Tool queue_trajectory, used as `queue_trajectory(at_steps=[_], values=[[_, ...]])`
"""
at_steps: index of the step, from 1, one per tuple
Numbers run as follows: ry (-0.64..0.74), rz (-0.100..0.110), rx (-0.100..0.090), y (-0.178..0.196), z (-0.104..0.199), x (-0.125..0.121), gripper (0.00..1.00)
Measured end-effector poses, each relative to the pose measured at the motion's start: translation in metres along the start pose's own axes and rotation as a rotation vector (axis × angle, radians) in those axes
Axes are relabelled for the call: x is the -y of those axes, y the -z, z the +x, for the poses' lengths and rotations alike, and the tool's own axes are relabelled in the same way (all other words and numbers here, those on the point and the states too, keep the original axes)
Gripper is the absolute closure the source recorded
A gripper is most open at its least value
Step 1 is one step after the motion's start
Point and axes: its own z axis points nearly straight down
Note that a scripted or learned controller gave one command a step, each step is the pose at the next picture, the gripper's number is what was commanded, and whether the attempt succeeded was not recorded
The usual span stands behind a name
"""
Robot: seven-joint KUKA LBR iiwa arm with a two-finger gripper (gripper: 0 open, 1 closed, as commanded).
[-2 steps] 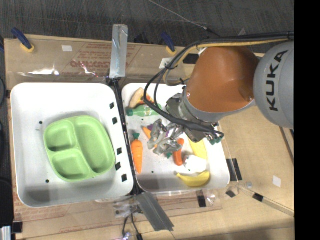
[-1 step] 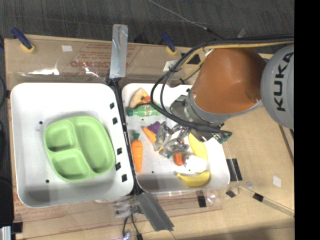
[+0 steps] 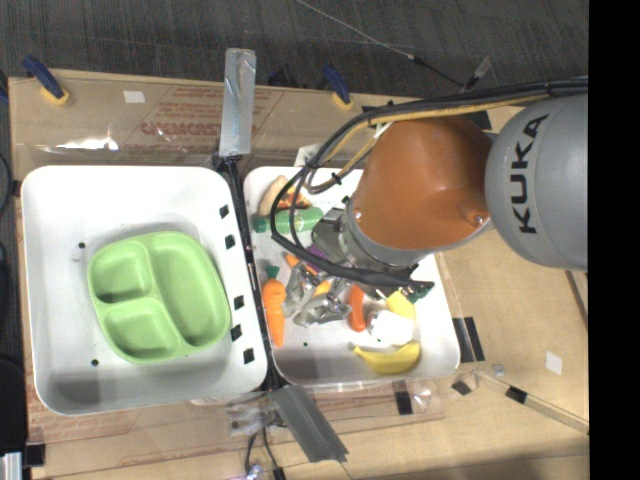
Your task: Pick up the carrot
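Pincer [image 3: 318, 303] beside carrot [image 3: 273, 309], arm [image 3: 545, 183] lettered KUKA

Arm [image 3: 545, 193]: is showing "KUKA" in black letters on its grey casing.
Other print: is staying unreadable.

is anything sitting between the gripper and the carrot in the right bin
Nothing visible does. The carrot lies along the left wall of the right bin, and the gripper hangs just to its right, with bare bin floor between them. The banana and other toys lie on the gripper's far side or beneath the arm.
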Motion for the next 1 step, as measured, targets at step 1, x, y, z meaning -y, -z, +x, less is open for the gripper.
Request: queue_trajectory(at_steps=[1], values=[[0.151,0.002,0.000,0.0278,-0.0089,0.0252,1.00]])
